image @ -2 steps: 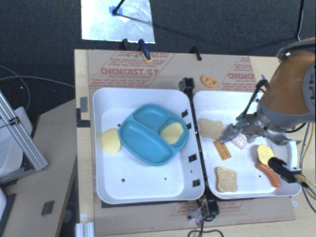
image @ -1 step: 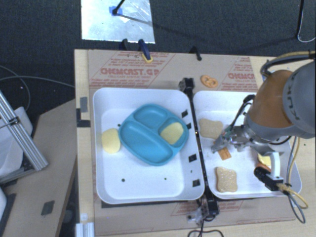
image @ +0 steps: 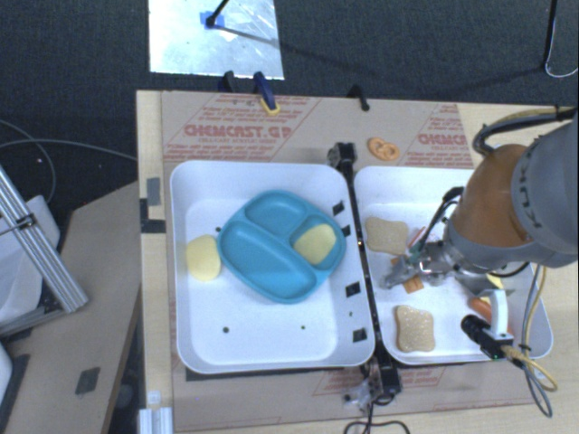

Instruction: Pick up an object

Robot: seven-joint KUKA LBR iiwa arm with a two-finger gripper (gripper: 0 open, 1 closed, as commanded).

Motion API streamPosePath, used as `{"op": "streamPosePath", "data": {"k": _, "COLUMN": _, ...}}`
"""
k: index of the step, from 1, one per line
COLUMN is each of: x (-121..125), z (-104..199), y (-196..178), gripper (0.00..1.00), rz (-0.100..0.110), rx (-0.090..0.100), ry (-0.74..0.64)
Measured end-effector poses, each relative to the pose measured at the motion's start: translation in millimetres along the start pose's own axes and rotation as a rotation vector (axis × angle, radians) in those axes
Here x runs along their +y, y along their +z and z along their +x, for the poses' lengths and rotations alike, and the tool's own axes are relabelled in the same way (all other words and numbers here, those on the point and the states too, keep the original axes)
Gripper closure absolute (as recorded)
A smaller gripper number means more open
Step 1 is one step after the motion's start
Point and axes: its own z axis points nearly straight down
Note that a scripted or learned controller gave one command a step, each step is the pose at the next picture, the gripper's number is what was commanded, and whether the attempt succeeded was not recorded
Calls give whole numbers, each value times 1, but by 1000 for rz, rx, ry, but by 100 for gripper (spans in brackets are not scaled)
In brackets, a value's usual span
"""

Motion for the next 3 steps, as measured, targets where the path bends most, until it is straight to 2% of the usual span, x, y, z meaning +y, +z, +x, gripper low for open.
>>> {"op": "streamPosePath", "data": {"k": 1, "x": -26, "z": 13, "y": -111, "gripper": 0, "rz": -8, "rx": -1, "ry": -4}}
{"op": "streamPosePath", "data": {"k": 2, "x": -40, "z": 6, "y": -5, "gripper": 0, "rz": 4, "rx": 1, "ry": 1}}
{"op": "streamPosePath", "data": {"k": 3, "x": 26, "z": -2, "y": -32, "gripper": 0, "rz": -9, "rx": -3, "ry": -5}}
